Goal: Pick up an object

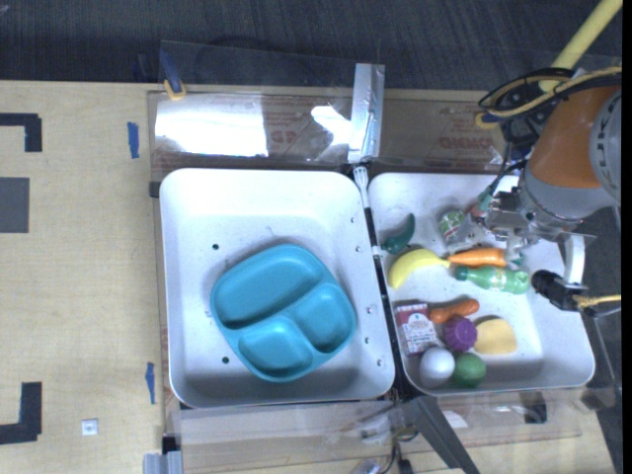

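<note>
Camera view: carrot [480, 258] seemingly just beneath gripper [506, 227].

Gripper [506, 227] over right bin [573, 368], by carrot [478, 259].

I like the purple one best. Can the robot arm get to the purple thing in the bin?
Probably yes. The purple thing lies uncovered on top, though toys crowd it, and the gripper is above that same bin.

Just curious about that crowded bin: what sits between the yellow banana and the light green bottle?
In the camera view, an orange carrot lies between the banana and the green bottle, just above the line joining them.
</note>
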You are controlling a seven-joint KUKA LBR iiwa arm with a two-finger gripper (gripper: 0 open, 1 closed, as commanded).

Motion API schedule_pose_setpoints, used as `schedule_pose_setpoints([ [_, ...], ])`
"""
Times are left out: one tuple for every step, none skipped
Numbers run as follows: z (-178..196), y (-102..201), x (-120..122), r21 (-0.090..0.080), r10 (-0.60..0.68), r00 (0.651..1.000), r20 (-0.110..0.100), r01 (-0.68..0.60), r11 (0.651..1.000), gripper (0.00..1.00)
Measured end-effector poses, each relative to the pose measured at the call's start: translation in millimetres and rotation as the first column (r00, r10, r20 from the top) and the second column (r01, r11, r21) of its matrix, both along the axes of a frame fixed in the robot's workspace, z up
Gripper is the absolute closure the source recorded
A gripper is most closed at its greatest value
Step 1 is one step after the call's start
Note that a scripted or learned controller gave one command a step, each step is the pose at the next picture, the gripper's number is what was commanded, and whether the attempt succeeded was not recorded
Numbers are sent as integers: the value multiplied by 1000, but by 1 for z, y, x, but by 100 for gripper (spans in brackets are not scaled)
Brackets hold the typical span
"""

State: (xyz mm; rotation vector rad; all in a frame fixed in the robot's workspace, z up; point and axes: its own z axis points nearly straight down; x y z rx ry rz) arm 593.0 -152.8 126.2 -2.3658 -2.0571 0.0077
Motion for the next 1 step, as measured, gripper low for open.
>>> schedule_pose_setpoints([
  [-34, 9, 24, -7, 55, 998, 23, -54, 998, 0],
])
